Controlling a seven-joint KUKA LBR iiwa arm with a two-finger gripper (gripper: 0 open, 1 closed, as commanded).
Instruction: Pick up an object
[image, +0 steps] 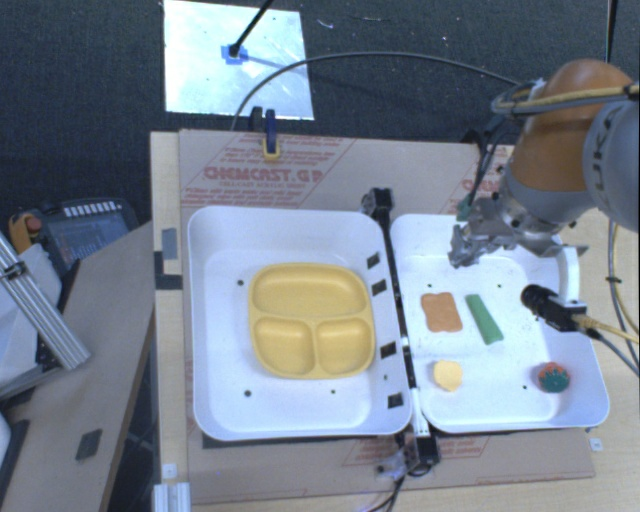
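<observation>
Four small things are lying in the right bin (600, 400): an orange-brown slab (441, 312) near the middle, a green stick (484, 319) just beside it on the right and tilted, a yellow piece (448, 376) nearer the front edge, and a round teal-and-orange thing (553, 377) well apart toward the front right corner; none is being lifted, all are resting on the bin floor. The gripper (466, 250) is hovering over the back part of that bin, behind the slab and apart from it; nothing is showing between its tips, and whether they are spread or pressed together cannot be told from this angle. The arm (560, 130) is reaching in from the right with its orange band showing. In the left bin (215, 400) a yellow tray (310, 320) with three compartments is sitting near the centre.
</observation>
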